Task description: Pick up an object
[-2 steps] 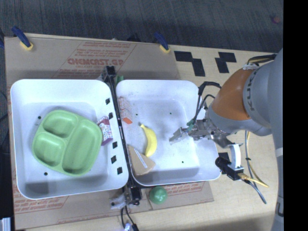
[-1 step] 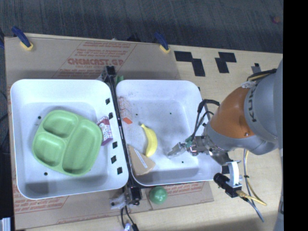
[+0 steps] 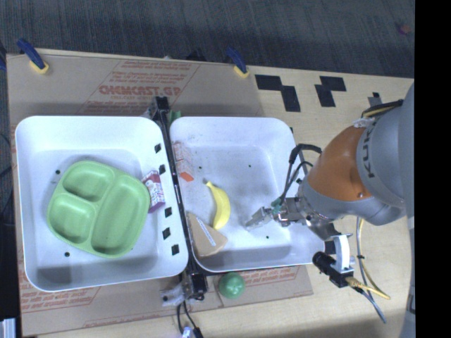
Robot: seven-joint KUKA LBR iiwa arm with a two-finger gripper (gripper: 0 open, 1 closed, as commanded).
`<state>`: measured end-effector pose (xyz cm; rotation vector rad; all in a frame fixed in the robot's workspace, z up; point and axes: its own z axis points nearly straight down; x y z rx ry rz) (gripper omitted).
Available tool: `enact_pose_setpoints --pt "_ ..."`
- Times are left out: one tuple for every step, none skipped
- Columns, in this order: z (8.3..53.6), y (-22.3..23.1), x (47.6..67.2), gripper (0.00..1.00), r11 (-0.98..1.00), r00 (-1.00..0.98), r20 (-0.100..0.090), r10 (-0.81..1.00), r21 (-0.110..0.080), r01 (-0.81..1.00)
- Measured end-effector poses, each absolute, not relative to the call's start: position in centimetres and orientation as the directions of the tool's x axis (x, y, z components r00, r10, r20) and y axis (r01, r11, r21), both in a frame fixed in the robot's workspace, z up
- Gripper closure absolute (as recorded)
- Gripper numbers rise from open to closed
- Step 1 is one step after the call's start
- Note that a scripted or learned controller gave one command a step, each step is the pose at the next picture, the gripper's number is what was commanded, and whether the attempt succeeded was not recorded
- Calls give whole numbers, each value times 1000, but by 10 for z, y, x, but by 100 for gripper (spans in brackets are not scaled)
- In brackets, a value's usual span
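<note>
A yellow banana lies near the middle of the right bin. A tan wedge-shaped block rests in that bin's front left corner, just below the banana. A small orange piece sits by the bin's left wall. My gripper reaches in from the right and hangs low over the bin floor, a short way right of the banana. Nothing can be seen held in it. The arm's orange band is above the bin's right rim.
The left bin holds a green divided plate and a small dark red packet by its right wall. A green ball lies outside the bins on the cardboard at the front. Cables hang beside the wrist.
</note>
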<state>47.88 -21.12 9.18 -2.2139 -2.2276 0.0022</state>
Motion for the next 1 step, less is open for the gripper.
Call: enact_pose_setpoints --pt "92 -211 477 0 7 -7 1 1000 -2 1000"
